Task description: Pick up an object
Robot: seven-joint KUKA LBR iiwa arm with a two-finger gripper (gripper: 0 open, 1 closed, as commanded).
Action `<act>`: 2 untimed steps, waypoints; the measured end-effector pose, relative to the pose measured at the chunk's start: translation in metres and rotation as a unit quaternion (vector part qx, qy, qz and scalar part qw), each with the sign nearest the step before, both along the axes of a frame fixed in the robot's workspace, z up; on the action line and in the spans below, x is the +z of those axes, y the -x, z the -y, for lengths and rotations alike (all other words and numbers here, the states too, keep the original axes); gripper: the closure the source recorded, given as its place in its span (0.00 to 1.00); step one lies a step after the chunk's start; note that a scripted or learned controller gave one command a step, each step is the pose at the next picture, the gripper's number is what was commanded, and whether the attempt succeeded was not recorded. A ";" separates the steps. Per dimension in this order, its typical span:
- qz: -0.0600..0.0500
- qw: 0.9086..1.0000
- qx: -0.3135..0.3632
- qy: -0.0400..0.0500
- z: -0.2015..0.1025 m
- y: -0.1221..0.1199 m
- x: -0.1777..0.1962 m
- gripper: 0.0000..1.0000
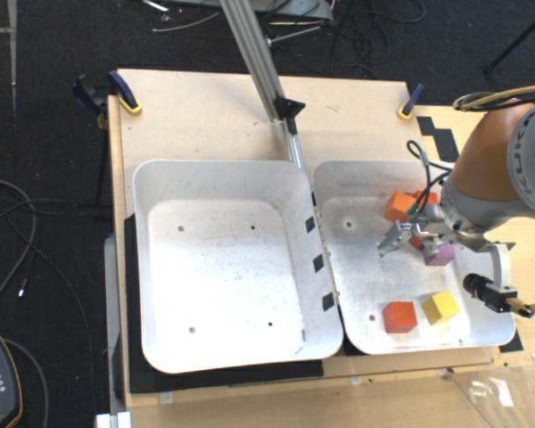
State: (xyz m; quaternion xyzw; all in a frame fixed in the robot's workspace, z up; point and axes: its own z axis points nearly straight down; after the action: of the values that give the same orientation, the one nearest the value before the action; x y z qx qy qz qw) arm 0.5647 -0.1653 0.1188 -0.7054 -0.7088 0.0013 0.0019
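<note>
Robot gripper (408, 235) reaches into the right bin (357, 181), beside an orange block (399, 207) and purple block (441, 255); finger state cannot be told. Red block (399, 316) and yellow block (442, 308) lie nearer

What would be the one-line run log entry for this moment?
arm: over right bin | gripper: low, beside orange block and purple block | red block, yellow block: untouched | grasp: unclear

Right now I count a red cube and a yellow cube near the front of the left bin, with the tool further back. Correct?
Not quite: the camera view shows the red cube and yellow cube in the right bin, not the left. The tool is further back, as you said.
</note>
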 end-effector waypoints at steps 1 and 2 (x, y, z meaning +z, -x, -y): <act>0.003 1.000 -0.001 0.001 0.001 -0.001 0.015 1.00; 0.003 1.000 -0.002 0.001 0.001 -0.001 0.015 0.00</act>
State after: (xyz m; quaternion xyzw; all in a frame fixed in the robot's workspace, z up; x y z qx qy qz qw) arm 0.5652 -0.1662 0.1335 -0.7067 -0.7075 -0.0001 -0.0005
